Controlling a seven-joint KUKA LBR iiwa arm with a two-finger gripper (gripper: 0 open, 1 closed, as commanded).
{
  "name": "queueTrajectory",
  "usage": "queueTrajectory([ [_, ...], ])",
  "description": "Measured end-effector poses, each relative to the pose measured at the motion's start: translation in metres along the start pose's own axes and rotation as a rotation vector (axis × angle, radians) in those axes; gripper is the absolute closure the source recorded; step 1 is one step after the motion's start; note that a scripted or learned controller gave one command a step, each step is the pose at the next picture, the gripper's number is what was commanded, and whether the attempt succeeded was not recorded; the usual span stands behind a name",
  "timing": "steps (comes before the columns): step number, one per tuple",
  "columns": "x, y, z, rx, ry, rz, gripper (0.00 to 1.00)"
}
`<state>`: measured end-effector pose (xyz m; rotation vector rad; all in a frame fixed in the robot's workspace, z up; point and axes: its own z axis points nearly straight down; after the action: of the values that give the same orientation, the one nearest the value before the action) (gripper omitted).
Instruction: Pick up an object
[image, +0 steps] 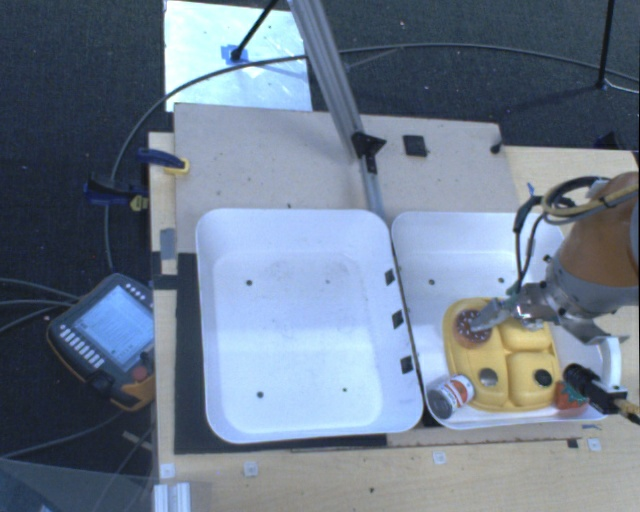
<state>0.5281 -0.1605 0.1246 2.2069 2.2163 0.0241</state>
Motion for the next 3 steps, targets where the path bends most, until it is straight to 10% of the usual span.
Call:
queueTrajectory([
  [1, 0.002, 0.002, -0.012, -0.001, 0.005, -0.005, 1.00],
  [3, -0.004, 0.013, -0.133, 0.013, -0.003, -0.001, 1.00],
])
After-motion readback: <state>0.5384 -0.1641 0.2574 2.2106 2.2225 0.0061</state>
